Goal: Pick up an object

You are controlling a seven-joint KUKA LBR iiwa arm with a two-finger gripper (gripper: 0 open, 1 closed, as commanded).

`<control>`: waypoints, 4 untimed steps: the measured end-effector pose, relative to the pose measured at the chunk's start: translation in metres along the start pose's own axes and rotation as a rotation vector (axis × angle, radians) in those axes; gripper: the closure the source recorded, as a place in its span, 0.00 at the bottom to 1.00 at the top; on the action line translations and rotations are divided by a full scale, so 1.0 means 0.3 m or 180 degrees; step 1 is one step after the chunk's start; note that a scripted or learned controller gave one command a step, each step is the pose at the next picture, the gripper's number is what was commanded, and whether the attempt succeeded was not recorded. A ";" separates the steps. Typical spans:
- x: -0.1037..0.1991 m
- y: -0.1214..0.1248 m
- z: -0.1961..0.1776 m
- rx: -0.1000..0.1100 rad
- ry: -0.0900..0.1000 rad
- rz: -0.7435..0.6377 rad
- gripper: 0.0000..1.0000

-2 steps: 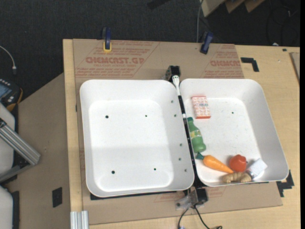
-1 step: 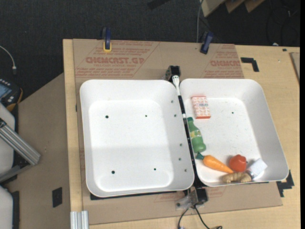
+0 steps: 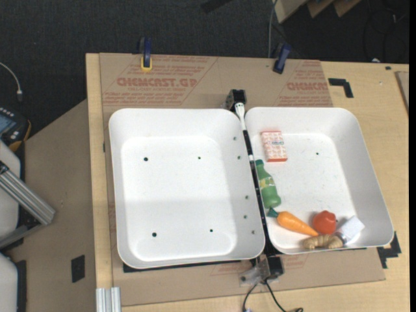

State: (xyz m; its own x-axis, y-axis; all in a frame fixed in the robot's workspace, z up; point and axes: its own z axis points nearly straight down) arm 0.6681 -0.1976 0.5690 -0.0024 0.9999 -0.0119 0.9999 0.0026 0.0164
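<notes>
Six small objects lie in the right bin (image 3: 364, 142), the one on the gripper's entry side; whether the gripper is spread or closed I cannot tell. The carrot (image 3: 296, 223), tomato (image 3: 325, 221), ginger root (image 3: 322, 242) and white block (image 3: 351, 229) crowd one corner, so a descent there risks nudging neighbours. The green bottle (image 3: 266, 184) hugs the wall farthest from the arm's approach, leaving little room. The pink packet (image 3: 273, 146) lies flat and may slip.

White bins (image 3: 123, 174) hold an orange carrot (image 3: 296, 223), red tomato (image 3: 325, 221) (glossy), green bottle (image 3: 265, 184).
</notes>
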 end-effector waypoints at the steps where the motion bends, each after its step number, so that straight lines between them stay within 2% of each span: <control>1: 0.002 0.002 -0.037 -0.0015 -0.0010 -0.0003 1.00; 4: 0.007 0.009 -0.147 -0.0062 -0.0038 -0.0013 1.00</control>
State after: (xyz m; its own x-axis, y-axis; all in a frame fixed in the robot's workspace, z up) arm 0.6702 -0.1949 0.6131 -0.0061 0.9997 -0.0238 0.9993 0.0070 0.0358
